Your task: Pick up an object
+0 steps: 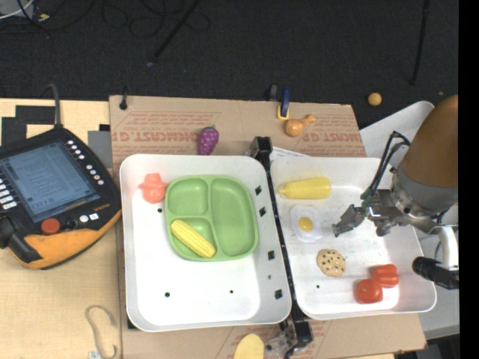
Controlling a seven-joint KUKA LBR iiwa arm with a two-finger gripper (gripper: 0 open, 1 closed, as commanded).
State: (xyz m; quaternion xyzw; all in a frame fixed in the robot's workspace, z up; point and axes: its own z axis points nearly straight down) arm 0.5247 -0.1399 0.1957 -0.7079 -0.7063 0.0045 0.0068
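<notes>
Counter (67, 305): carries two white bins side by side on cardboard.
Left bin (142, 290): holds a green divided tray (224, 215) with a corn cob (193, 238) in its near-left section, and a pink toy (152, 188) at the far-left corner.
Right bin (340, 305): candidates for picking are a yellow piece (305, 189) at the far side, a fried egg (305, 225), a cookie (331, 261) and red pieces (376, 283) near right.
Arm (434, 155): reaches in from the right, over the right bin.
Jaws (352, 219): cannot tell how wide they stand; nothing visible between them, just right of the egg.
Progress: no object lifted yet; approach, grasp and lift all appear left to do.
</notes>
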